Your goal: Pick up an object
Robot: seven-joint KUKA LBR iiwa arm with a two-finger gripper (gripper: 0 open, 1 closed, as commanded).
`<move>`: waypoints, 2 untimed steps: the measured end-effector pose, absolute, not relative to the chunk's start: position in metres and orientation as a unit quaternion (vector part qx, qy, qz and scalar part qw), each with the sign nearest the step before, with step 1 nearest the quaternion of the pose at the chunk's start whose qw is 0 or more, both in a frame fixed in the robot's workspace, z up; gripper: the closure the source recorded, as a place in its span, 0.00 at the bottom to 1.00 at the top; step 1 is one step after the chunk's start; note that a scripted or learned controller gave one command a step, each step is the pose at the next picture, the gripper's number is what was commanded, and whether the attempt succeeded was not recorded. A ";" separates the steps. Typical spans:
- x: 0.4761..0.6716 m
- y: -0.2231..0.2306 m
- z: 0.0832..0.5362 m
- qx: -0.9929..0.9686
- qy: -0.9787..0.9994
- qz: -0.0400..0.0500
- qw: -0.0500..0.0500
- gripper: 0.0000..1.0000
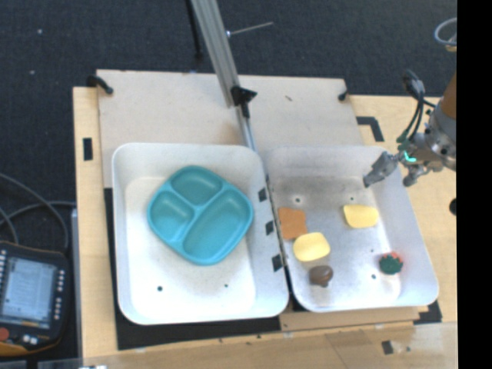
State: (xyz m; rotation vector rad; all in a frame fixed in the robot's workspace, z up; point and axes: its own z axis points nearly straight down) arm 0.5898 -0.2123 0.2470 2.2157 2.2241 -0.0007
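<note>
While the claw (393, 169) hangs with fingers apart and nothing between them over the right bin's (338, 160) far edge, the yellow piece (360, 216) lies just nearer. Descending there risks striking the bin's rim, I judge.

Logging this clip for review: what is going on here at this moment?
A grey robot arm reaches in from the right, its two-finger gripper over the upper right edge of the right white bin, open and holding nothing. In that bin lie two yellow pieces, an orange-brown square, a small brown lump and a green and red item. The left white bin holds a teal divided plate.
</note>
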 end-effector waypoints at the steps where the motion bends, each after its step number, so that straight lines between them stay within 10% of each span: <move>1: 0.585 -0.209 0.203 0.707 0.707 -0.002 -0.001 0.00; 2: 0.588 -0.206 0.160 0.707 0.707 -0.002 -0.001 0.00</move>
